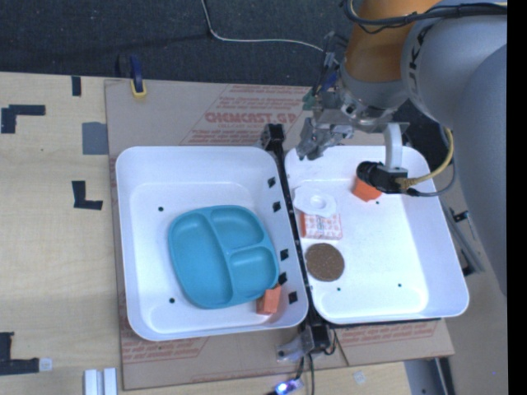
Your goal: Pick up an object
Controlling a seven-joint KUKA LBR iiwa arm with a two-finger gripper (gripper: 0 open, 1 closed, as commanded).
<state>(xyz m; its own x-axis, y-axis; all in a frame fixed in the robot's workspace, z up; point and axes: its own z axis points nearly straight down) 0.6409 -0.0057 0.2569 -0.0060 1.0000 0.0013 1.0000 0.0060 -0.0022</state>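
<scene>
My gripper hangs over the far left corner of the right bin, close to the divider between the bins. Below it in the right bin lie a small clear white lid, a red and white packet and a brown round disc, in a row along the bin's left side. An orange piece lies further right, partly under a black part of the arm's cabling. The left bin holds a blue divided plate and a small orange block at its near right corner.
The grey arm with its orange band covers the upper right of the view. Both bins stand on a cardboard sheet on the wooden bench. A black clip sits at the far end of the divider, just left of the gripper.
</scene>
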